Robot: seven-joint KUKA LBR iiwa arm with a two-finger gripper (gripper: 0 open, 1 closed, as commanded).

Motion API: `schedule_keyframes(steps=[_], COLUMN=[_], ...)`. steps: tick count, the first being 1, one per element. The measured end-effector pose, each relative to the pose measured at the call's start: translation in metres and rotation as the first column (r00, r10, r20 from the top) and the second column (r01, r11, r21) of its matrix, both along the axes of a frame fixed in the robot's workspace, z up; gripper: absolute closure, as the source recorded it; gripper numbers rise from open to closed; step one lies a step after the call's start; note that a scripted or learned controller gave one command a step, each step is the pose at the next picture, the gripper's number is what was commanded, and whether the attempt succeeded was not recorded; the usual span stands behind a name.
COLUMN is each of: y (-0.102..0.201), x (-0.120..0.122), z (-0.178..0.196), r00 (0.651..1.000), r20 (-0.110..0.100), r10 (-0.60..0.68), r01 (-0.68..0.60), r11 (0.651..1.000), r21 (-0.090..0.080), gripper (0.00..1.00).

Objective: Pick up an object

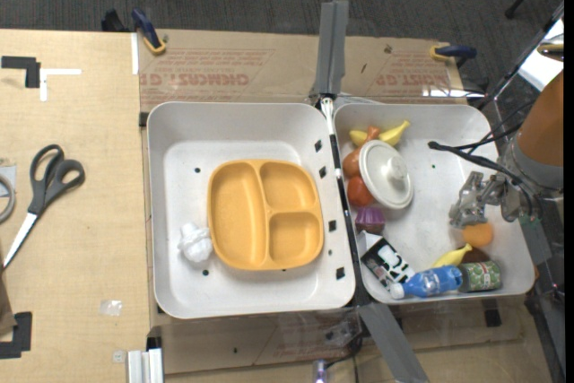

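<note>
the gripper (pixel 470 202) is seen above the right bin (pixel 421 117); its state cannot be told. an orange ball (pixel 480 234) lies just below it; a straight, centred descent is advised.

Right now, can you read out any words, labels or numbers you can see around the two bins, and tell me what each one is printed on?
"CHEMICAL GE...": red print, seen upside down, on the cardboard sheet behind the left bin; only partly legible.
Red print on the cardboard behind the right bin: too blurred to read.
Green can label: too small to read.
Blue bottle label: too small to read.
Black-and-white package: markings unreadable.
</note>
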State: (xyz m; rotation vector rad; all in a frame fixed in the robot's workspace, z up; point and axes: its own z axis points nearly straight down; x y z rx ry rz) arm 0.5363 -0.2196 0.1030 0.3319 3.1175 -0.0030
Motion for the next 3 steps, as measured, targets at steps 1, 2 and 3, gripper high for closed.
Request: schedule_keyframes(steps=[1,2,3], y=[0.0,-0.002,-0.001], x=[0.0,0.016,0.018], z=[0.0,-0.009,0.001], r00=[1.0,1.0,1.0], r20=[0.0,-0.001,0.004], r10=[0.0,0.018,0.021], r01=[0.0,-0.018,-0.021], r11=[1.0,1.0,1.0], r21=[0.0,0.0,-0.003], gripper=[0.0,0.0,1.0])
